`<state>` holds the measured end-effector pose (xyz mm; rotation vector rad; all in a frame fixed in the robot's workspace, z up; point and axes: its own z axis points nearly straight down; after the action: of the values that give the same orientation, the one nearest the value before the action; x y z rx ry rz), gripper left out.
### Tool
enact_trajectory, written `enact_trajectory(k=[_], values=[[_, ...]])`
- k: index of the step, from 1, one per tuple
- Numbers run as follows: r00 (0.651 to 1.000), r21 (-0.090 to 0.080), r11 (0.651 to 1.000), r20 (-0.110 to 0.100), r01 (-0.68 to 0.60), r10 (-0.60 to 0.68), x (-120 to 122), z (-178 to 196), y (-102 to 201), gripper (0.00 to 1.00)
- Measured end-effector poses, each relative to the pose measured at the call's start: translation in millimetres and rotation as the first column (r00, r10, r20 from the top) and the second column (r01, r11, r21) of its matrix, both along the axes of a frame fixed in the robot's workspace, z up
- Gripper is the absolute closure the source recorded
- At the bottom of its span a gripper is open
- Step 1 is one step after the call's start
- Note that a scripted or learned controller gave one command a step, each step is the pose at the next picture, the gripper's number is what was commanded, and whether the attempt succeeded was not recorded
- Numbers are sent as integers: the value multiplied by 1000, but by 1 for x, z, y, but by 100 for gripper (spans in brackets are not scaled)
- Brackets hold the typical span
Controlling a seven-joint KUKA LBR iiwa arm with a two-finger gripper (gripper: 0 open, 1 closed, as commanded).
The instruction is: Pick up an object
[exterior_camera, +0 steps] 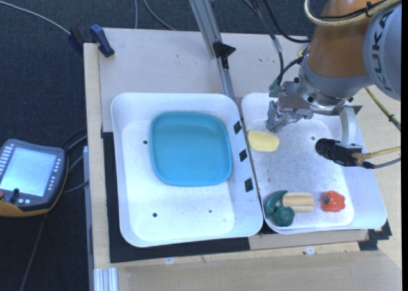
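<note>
The grey arm with its orange band (347, 22) comes in from the 2 o'clock corner and bends down over the right-hand shallow white bin (366, 184), its wrist pointing toward 8 o'clock. The metal pincer (275, 122) hangs low over the far left part of that bin, just above and beside a pale yellow rounded object (263, 141), which lies at 7 o'clock of the tips. Whether the tips touch the yellow piece cannot be told, and whether the pincer is apart or together cannot be told either. A black cylindrical part (333, 149) juts out at 4 o'clock of the wrist.

The right-hand bin holds four loose things: the yellow piece near its left wall, and three in a row along its near edge, namely one dark green vegetable-shaped toy (278, 209), one tan block-like piece (298, 202) touching it, and one red-orange pepper-like toy (332, 201) just beside that.

The left-hand shallow white bin (131, 216) carries one light blue square plastic plate (190, 148) near its middle.

Both bins sit side by side on the pale wooden surface (159, 60). One handheld control pendant with a screen (29, 175) lies on the floor at 9 o'clock.
</note>
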<state>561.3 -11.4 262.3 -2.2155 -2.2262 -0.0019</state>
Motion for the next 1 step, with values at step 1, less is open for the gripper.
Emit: enact_trajectory(k=[1], values=[[1000,0,1000,-1,0,0,-11,-12,52,100]])
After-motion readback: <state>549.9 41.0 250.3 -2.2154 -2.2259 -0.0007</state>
